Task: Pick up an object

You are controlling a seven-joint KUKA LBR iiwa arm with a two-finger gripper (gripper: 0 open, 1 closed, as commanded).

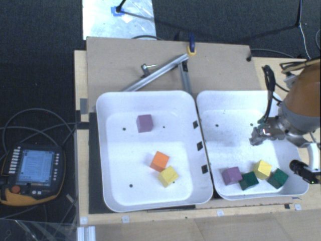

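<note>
Two shallow white plastic bins are seen side by side on the pale wooden worktop (220, 64). In the left bin (108, 149) a purple cube (145, 123) lies towards the far side, well apart from an orange cube (160, 160) and a yellow cube (168, 176), which touch each other nearer the front.

In the right bin (225, 109) four blocks are gathered along the near wall: a purple block (232, 175), a dark green block (248, 181) just beside it, a yellow block (262, 169) and a second dark green block (277, 177) at the right end.

The grey arm with its orange band (306, 92) is seen reaching in from the right, and the two-finger gripper (260, 134) is placed over the right bin, above bare bin floor, beyond the row of blocks and apart from them. Nothing is seen held in it. Whether the jaws are spread or pressed together cannot be told.

A metal bar (158, 72) lies slanted on the worktop behind the left bin. A handheld control pendant with a screen (32, 172) rests on the dark floor to the left.
</note>
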